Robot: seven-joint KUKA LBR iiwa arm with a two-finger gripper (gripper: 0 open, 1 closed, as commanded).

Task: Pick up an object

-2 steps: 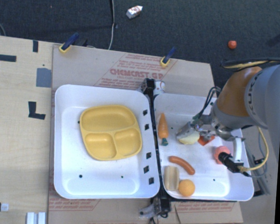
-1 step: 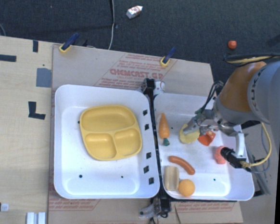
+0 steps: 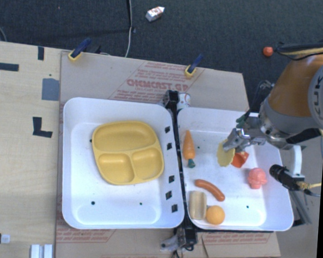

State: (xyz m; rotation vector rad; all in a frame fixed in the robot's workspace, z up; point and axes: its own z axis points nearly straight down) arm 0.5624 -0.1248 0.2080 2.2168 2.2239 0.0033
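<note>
The right bin (image 3: 266, 217) holds several toy foods. An orange carrot (image 3: 188, 145) lies by its left wall. A pale yellow piece (image 3: 224, 157) and a red-orange piece (image 3: 240, 159) sit together near the middle. A pink lump (image 3: 257, 177) lies further right. Toward the front are a brown sausage (image 3: 209, 189), a beige block (image 3: 197, 204) and an orange ball (image 3: 215, 215). My gripper (image 3: 236, 140) hangs just above the yellow and red pieces, and its tips overlap the top of the yellow one.
The left bin (image 3: 72, 202) carries a yellow divided plate (image 3: 128, 152). A black divider with clips (image 3: 172, 154) runs between the bins. The arm's grey and orange body (image 3: 297, 103) covers the right bin's far right corner. A black fitting (image 3: 283, 175) juts over the right rim.
</note>
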